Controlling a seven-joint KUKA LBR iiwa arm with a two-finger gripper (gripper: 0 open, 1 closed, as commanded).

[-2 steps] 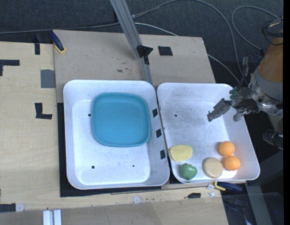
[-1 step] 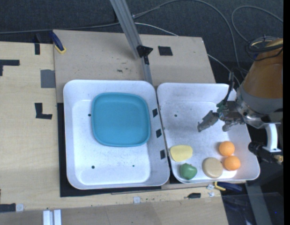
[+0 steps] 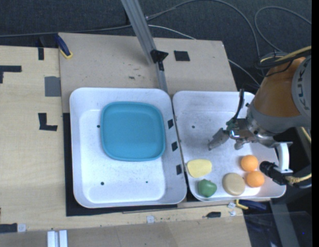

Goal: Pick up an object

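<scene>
A smooth, square blue plate [image 3: 132, 130] with rounded corners lies flat in the left bin [image 3: 87, 184], a shallow white tray of glossy plastic. Just beside it, the right bin [image 3: 200, 104] shows a speckled, scuffed floor. Along its near edge sit a pale yellow oval piece [image 3: 199, 167], a small green lump [image 3: 206, 188] just below it, a beige rounded piece [image 3: 233, 183], and two orange balls [image 3: 252, 171] touching one another at the right. The grey arm [image 3: 280, 99], with its orange band, reaches in from the right and bends down over the right bin. Its claw [image 3: 227, 140] hangs with fingers spread apart and nothing between them, above bare floor, near the yellow piece and the orange balls but apart from both.
</scene>
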